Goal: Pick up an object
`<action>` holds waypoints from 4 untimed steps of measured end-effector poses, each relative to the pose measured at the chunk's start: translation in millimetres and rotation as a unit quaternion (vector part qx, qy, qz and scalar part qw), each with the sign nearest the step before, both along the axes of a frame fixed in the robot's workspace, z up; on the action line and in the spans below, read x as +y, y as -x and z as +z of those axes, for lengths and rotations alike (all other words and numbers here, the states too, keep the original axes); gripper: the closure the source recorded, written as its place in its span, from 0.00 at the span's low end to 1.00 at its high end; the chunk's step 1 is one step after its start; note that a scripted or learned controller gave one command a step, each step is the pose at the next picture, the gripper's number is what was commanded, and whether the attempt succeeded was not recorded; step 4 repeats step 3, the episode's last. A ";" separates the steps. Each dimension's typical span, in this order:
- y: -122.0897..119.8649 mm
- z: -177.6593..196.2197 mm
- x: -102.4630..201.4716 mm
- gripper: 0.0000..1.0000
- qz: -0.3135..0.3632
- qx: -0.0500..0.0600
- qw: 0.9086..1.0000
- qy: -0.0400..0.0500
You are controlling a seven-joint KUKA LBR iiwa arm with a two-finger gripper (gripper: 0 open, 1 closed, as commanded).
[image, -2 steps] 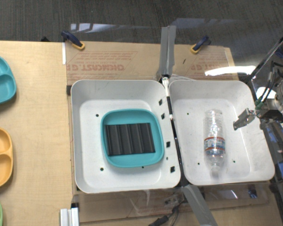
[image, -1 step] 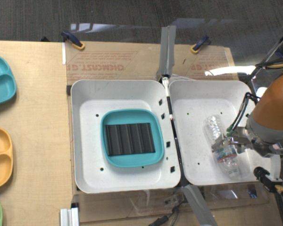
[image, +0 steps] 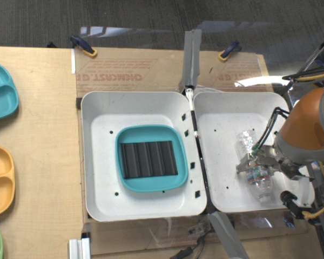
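The clear plastic bottle [image: 255,163] in the right bin [image: 227,198] looks light, slick and crushable; take its middle. The gripper [image: 255,166] sits on it; grip state unclear.

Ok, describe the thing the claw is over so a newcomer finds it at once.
Start at the two white bins and take the right bin, where the grey arm with the orange band reaches in. Under the claw lies a clear crinkled plastic bottle. It is see-through, unlike the teal tray in the left bin.
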State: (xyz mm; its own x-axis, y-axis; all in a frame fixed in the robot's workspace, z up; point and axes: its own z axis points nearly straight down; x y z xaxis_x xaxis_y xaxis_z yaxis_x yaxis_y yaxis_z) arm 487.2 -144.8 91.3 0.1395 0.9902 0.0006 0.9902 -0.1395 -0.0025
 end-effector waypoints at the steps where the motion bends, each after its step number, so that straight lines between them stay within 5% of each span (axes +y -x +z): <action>1: -24.9 3.3 23.2 0.00 -0.014 0.000 1.000 0.001; 2: -24.9 12.3 22.0 1.00 -0.015 0.000 1.000 0.001; 3: -83.6 99.9 73.9 1.00 0.084 0.000 0.996 0.001; 4: -83.6 99.9 73.9 1.00 0.084 0.000 0.996 0.001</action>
